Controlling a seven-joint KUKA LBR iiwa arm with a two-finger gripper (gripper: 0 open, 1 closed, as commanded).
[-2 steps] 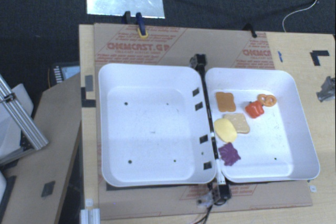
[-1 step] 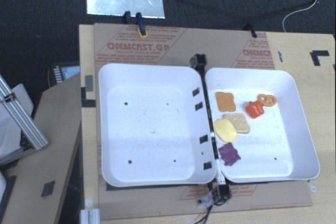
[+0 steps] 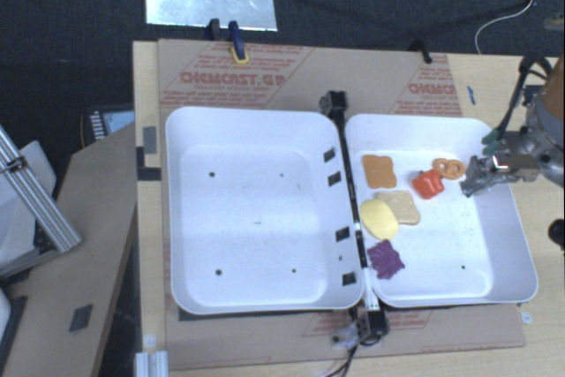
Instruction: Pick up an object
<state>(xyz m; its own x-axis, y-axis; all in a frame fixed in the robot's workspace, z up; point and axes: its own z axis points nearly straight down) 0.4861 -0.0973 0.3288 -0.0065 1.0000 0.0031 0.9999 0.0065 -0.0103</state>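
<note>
Gripper (image 3: pixel 474 178) hangs over the right bin's (image 3: pixel 503 278) far right side, carrying nothing that I can see, with the red piece (image 3: pixel 428 184) and pretzel (image 3: pixel 449 168) just beside it. This looks like the approach step. Next it needs to line up over one piece, probably the red one, and descend.

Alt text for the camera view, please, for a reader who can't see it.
The arm's pincer hovers over the right bin, beside a red piece and a pretzel. An orange slice, a yellow piece and a purple piece lie further left.
</note>
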